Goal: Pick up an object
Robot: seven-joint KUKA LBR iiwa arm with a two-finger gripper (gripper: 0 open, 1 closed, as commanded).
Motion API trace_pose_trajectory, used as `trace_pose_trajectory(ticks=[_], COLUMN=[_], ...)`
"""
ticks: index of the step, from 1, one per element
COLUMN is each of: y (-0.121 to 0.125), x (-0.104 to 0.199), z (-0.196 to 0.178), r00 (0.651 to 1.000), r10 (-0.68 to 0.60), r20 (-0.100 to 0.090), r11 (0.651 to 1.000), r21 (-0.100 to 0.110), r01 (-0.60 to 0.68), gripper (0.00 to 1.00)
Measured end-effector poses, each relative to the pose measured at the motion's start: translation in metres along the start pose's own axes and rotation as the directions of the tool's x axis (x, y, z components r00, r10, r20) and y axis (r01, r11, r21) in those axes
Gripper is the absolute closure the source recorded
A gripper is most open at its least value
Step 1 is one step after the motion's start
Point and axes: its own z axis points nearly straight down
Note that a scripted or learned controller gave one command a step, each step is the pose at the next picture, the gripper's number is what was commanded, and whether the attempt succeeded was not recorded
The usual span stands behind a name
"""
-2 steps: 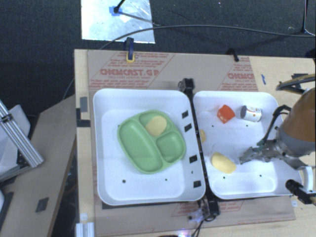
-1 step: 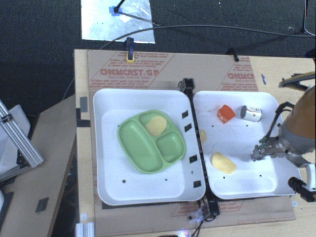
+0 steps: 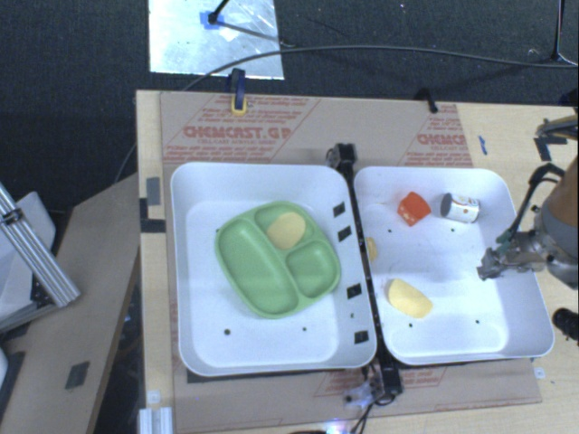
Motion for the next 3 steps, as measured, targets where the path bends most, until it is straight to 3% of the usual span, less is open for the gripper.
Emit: trace_pose_trajectory(ticks=[1, 3], y=[0.003, 0.0], x=[-0.001, 0.112], z=[-0.054, -0.061], r00=[1.0, 1.0], r10=[0.0, -0.006], r20=[0.0, -0.005], r11=[1.0, 1.0], r21=[0.0, 0.007], r01=[0.0, 0.006], gripper=[1.0, 1.0])
